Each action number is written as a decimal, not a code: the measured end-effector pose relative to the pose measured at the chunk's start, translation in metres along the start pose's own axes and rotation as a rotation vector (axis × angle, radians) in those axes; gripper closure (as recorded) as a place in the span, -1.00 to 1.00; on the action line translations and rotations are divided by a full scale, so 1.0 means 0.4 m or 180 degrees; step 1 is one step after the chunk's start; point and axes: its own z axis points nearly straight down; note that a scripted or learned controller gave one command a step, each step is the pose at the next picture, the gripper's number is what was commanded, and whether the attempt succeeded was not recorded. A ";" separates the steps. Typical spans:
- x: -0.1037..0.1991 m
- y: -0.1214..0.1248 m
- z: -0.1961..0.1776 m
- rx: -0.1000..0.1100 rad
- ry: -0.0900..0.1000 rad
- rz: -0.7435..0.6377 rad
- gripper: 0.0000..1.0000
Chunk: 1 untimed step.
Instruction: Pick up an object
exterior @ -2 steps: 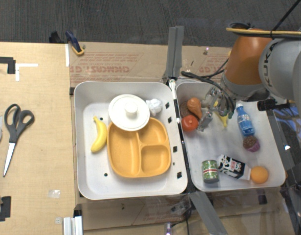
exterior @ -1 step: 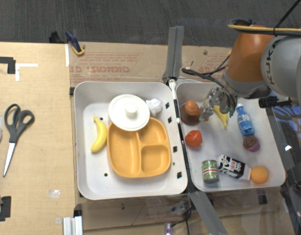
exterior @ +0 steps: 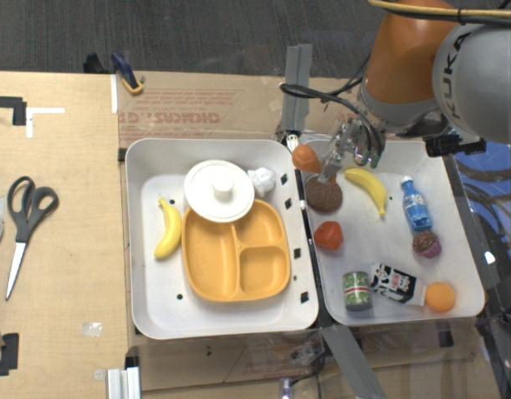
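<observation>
I read the pick as not yet done: nothing sits between the gripper's (exterior: 334, 163) tips. It hangs low in the far-left corner of the right bin (exterior: 464, 266), and whether the claw is released or clenched I cannot tell. Taking the brown speckled ball (exterior: 324, 195) as my landmark, the gripper is just above it, an orange fruit (exterior: 306, 157) just beyond, a yellow banana (exterior: 368, 188) just beside, a red tomato (exterior: 328, 235) nearer me. Closing and lifting remain.
</observation>
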 end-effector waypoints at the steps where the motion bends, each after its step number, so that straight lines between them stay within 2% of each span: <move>1: 0.000 -0.180 -0.220 0.0003 -0.0002 -0.0389 1.00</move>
